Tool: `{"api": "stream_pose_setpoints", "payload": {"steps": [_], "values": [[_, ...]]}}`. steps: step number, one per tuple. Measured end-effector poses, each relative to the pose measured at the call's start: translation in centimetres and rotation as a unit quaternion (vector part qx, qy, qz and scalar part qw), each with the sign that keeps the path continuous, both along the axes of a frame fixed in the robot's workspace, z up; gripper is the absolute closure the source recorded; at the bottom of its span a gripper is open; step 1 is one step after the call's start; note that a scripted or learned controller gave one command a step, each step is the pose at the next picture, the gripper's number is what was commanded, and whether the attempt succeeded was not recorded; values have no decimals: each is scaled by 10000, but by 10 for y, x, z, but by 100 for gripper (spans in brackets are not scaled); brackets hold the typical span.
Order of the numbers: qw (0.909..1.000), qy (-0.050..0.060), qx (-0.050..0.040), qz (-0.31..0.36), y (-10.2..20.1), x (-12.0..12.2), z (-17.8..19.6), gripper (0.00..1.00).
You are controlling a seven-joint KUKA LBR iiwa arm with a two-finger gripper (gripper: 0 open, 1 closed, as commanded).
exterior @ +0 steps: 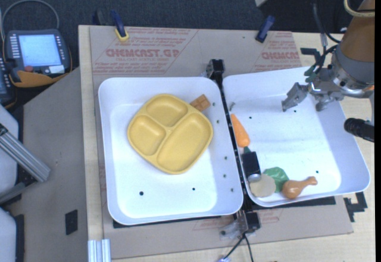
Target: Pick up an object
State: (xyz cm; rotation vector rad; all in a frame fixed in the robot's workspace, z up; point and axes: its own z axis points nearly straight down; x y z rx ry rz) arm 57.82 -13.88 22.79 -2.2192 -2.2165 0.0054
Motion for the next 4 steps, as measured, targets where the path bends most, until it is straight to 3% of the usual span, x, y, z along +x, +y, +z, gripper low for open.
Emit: {"api": "stream_pose_setpoints", "payload": {"steps": [2, 3, 4], "values": [[10000, 0, 2, 0, -8, -4, -92, 0], [10000, -35, -10, 2, -9, -3, -78, 100], [10000, -63, -15, 14, -2, 6, -28, 100]]}}
